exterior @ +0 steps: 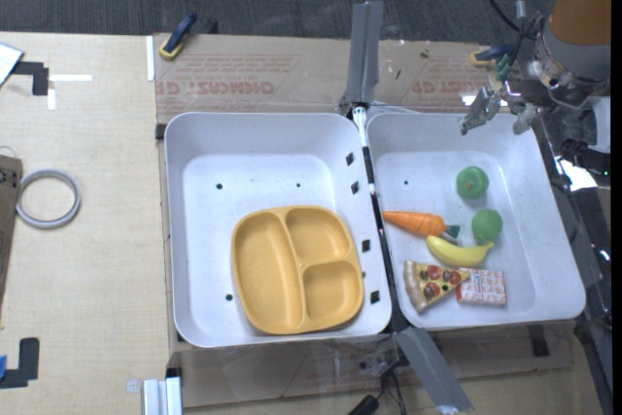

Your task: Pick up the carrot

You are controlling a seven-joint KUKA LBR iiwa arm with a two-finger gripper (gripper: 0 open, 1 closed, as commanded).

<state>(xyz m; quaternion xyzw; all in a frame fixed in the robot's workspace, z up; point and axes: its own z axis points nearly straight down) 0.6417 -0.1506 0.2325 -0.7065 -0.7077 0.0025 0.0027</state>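
The orange carrot (415, 223) lies in the right bin (544, 301), near its left wall, with its green end pointing right. My gripper (500, 116) hovers over the bin's far right corner, well above and to the right of the carrot. Its fingers (475, 118) are spread open and hold nothing.
Beside the carrot lie a green apple (472, 182), a second green fruit (487, 225), a banana (459, 252), a pizza slice (432, 283) and a red-and-white box (483, 288). The left bin (194, 209) holds a yellow divided plate (296, 267). A tape roll (46, 198) lies on the bench at the far left.
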